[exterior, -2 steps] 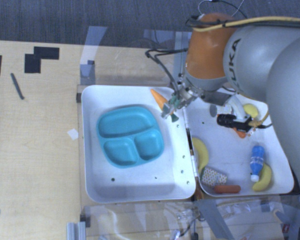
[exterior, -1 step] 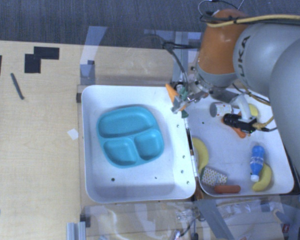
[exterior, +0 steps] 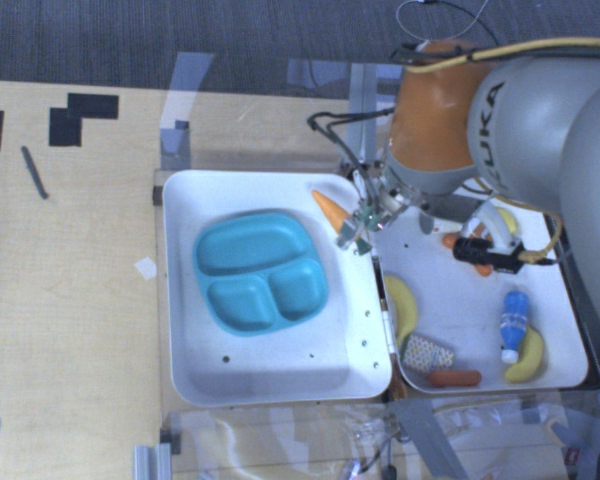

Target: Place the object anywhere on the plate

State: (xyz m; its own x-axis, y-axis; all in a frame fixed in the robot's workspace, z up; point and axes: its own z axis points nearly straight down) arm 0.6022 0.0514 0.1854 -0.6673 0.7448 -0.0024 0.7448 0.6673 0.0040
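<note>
While jaws (exterior: 358, 230) grip carrot (exterior: 329, 208) beside plate (exterior: 261, 272), bananas (exterior: 404, 308) fill right bin (exterior: 570, 318).

plate (exterior: 260, 273): smooth blue plastic | bins (exterior: 270, 378): glossy white plastic | bench (exterior: 70, 308): matt pale wood

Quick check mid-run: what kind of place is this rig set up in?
Probably a robotics lab pick-and-place bench, not a kitchen: the grey arm with an orange band works over two shallow white bins, with toy food such as a plastic orange carrot and a blue sectioned plastic plate.
</note>
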